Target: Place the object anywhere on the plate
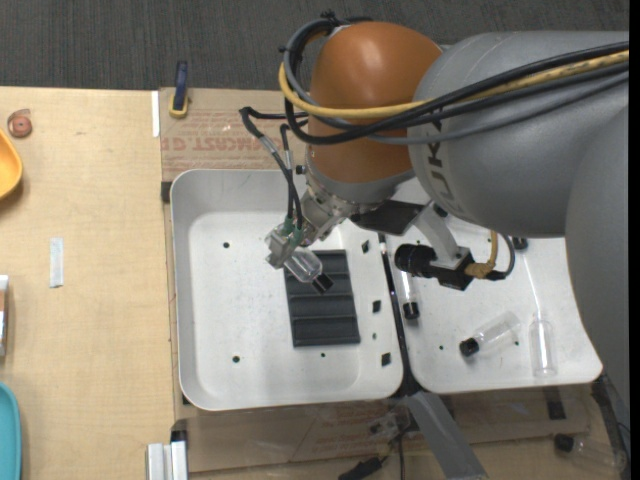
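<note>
The arm [480,118] comes in from the right and bends down over the left bin [200,298]; its gripper [290,246] sits low, near the middle of that bin; I cannot tell if the gripper is gripping or let go, as the big orange joint [365,98] hides much of it. A black plate [325,318] with ridges lies flat in the left bin, close to its right wall; a clear tube [305,266] with a black cap [322,283] is right at the tip of the gripper; the tube is tilted, with its cap end over the top edge of the plate, near the plate's top left corner; I cannot tell if it rests on the plate or is just above it. In the right bin [570,368] two more tubes lie near the bottom edge; one [490,336] has a black cap and one [542,343] is all clear; they are near each other but apart. A blue clip [180,86] sits by the bench's far edge.
</note>
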